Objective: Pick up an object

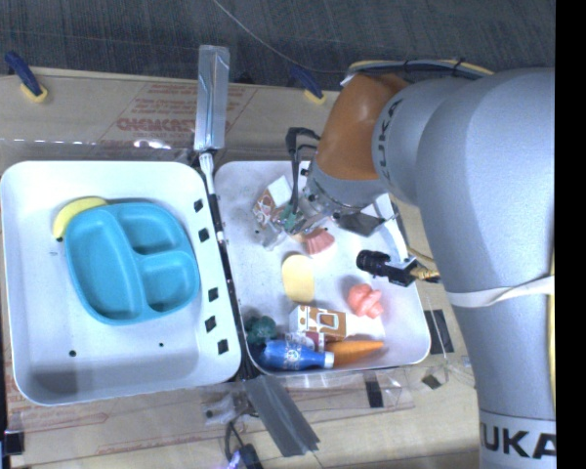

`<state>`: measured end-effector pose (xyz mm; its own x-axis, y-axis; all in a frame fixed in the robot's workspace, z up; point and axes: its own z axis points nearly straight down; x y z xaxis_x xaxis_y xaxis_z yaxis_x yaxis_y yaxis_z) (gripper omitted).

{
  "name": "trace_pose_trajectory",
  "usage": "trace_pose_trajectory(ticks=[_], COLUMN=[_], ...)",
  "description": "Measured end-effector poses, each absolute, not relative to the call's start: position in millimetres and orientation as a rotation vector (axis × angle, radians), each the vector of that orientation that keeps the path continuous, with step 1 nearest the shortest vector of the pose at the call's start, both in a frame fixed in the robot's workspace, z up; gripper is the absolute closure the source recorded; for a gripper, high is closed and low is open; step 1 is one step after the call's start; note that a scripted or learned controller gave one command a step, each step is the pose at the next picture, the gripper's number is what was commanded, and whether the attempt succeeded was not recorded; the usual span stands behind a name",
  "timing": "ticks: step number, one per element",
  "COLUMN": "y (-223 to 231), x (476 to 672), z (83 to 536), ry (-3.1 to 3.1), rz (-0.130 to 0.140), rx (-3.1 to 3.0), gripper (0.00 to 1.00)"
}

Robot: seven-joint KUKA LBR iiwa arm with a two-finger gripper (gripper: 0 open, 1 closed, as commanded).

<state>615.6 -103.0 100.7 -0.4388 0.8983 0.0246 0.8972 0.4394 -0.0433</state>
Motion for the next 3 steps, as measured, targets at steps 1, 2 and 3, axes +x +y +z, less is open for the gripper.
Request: trace_pose_trajectory(ticks=[1, 2, 3], y=[-103.0, -102.5, -117.7], x=[615.6, 658.1, 632.0], z=[100.7, 93.2, 92.4], ry=[-2.628, -2.851, -2.625], rz=[0.037, -0.002, 0.001], rx=[-1.64, -1.327, -1.723], gripper=[0.0, 0.0, 0.0])
